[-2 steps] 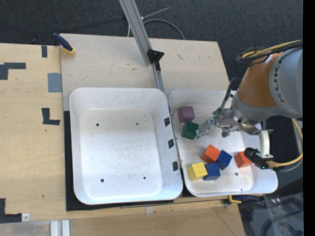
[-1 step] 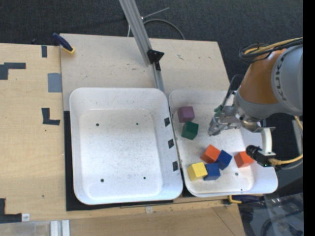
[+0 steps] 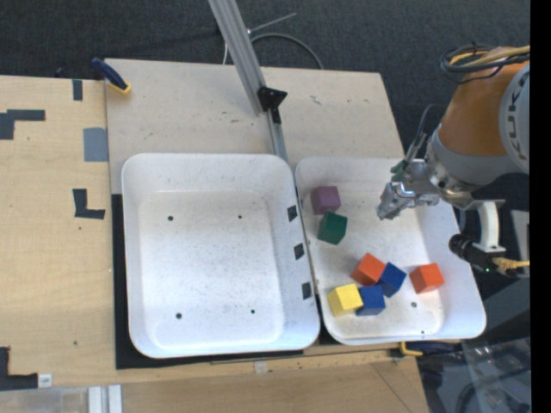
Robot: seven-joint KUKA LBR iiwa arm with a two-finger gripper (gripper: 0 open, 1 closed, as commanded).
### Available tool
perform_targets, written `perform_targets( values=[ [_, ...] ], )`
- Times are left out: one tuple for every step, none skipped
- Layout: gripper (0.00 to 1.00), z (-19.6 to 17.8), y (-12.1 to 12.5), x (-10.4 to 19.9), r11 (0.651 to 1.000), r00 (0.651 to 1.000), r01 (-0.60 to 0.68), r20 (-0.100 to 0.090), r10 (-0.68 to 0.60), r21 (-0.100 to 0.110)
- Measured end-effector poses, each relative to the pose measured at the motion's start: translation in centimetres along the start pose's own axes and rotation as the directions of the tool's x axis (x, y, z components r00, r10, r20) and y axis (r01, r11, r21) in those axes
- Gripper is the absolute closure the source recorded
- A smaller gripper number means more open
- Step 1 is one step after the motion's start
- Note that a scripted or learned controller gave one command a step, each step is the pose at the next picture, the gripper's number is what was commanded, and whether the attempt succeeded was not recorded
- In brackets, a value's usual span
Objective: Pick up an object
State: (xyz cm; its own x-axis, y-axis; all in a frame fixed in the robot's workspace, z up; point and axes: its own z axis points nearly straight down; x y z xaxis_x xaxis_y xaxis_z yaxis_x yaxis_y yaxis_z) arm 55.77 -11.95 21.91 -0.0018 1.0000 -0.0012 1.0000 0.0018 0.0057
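Two speckled white bins (image 3: 207, 175) sit on a pale wooden surface (image 3: 52, 231), the right one holding purple (image 3: 325, 199), green (image 3: 332, 228), orange (image 3: 369, 268), red-orange (image 3: 426, 277), yellow (image 3: 346, 298) and blue (image 3: 392, 279) cubes.

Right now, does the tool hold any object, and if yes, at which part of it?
Nothing is held. The tool hangs over the right bin, apart from the purple cube and green cube, with no object between its fingers.

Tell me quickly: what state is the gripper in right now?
Gripper: over the right bin, nothing visible between its fingers; open or shut cannot be told.
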Motion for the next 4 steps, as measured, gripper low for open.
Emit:
perform_targets(
  values=[
    [1.0,-5.3,0.2,0.0,1.0,1.0,0.0,0.0,0.0,0.0],
    [1.0,-5.3,2.2,5.3,1.0,1.0,0.004,-0.003,-0.004,0.006],
    [1.0,-3.5,3.5,10.2,1.0,1.0,0.004,-0.002,-0.004,0.009],
    [1.0,-1.8,5.4,15.2,1.0,1.0,0.004,-0.001,-0.004,0.007]
  ],
)
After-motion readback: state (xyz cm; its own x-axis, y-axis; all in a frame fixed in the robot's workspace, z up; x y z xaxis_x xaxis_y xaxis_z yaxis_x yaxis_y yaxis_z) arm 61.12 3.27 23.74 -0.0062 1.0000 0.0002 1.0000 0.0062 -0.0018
